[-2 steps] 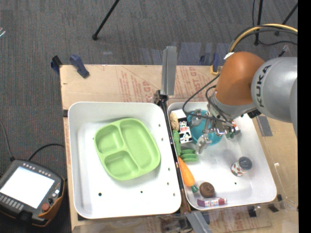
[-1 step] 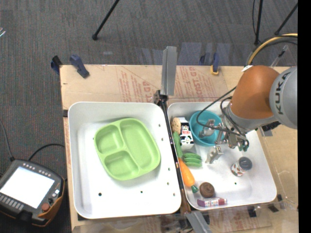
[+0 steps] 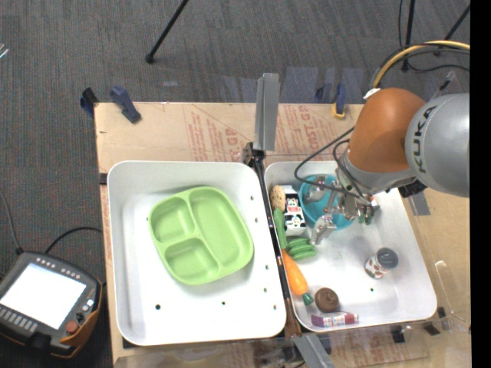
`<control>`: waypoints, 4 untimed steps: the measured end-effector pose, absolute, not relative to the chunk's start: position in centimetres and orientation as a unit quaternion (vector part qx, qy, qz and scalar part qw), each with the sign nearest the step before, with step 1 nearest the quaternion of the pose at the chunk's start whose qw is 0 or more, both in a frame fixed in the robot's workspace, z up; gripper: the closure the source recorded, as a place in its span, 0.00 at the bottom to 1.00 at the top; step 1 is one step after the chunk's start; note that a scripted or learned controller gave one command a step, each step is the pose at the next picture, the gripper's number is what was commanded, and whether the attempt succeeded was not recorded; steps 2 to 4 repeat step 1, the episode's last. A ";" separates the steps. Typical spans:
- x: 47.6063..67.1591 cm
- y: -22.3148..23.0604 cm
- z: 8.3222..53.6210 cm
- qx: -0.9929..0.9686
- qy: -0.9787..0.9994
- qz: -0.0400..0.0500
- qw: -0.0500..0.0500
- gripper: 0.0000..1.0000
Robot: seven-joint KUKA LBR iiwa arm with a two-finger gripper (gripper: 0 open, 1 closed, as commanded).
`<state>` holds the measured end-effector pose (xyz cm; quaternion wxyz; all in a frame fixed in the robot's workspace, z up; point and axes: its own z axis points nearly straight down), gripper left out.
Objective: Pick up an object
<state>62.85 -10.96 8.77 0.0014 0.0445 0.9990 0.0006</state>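
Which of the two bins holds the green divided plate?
The left bin holds the green divided plate, which lies alone in it. The right bin holds small items instead, such as a carrot.

The bins (image 3: 123, 205) looked smooth white plastic with a slight sheen. The green tray (image 3: 201, 234) was matt plastic. At twelve o'clock the bench (image 3: 192, 133) showed dull, printed brown cardboard. The arm (image 3: 449, 140) was satin grey, its orange band (image 3: 387, 129) glossy. The gripper (image 3: 331, 222) looked metallic.

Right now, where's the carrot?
The carrot lies in the right bin, against its left wall, between the green slices above and the brown round piece below-right.
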 end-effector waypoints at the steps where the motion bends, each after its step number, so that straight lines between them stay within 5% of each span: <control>1: 60.7 -12.7 8.7 0.038 0.999 0.001 0.001 0.00; 4: 60.7 -12.7 8.7 0.038 0.999 0.001 0.001 0.00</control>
